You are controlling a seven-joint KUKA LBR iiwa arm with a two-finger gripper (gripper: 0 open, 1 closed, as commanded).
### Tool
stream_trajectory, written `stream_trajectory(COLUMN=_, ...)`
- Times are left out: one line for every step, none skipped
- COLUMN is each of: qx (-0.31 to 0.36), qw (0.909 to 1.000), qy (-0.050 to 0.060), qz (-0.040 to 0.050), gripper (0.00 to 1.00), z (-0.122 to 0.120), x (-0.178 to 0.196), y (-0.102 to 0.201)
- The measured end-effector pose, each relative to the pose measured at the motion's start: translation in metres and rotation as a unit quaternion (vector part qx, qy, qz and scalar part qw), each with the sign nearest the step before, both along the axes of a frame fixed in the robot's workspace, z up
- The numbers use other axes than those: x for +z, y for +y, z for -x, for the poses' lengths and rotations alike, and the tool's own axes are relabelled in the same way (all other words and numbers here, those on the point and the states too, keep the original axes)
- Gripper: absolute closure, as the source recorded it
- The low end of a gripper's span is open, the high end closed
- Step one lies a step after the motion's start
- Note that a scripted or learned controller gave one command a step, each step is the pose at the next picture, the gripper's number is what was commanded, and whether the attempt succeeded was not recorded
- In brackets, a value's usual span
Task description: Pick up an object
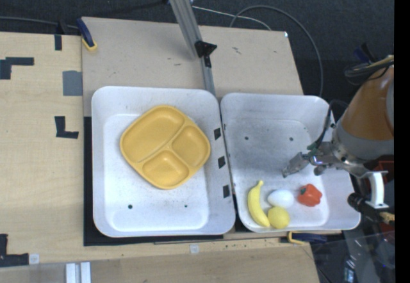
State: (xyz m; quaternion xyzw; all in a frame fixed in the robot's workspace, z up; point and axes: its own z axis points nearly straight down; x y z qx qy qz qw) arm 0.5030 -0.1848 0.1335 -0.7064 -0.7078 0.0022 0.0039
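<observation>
The right bin (269,115) holds a yellow banana (257,204), a white egg-shaped object (280,198), a yellow lemon-like ball (278,216) and a red pepper-like object (309,195), all clustered near its front edge. My gripper (302,170) hangs over the right part of this bin, just above and slightly left of the red object. It is open, with nothing between its fingers. The grey arm with its orange band (368,112) comes in from the right.
The left bin (106,166) carries a yellow divided plate (165,146). A metal pole (186,13) slants down to the gap between the bins. The back half of the right bin is bare white floor.
</observation>
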Motion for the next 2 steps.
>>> stream_trajectory(qx=0.0, qw=1.0, qy=-0.004, qz=0.002, gripper=0.0, z=0.0, x=-0.045, y=0.0)
stream_trajectory(qx=0.0, qw=1.0, qy=-0.004, qz=0.001, gripper=1.0, z=0.0, x=-0.034, y=0.001)
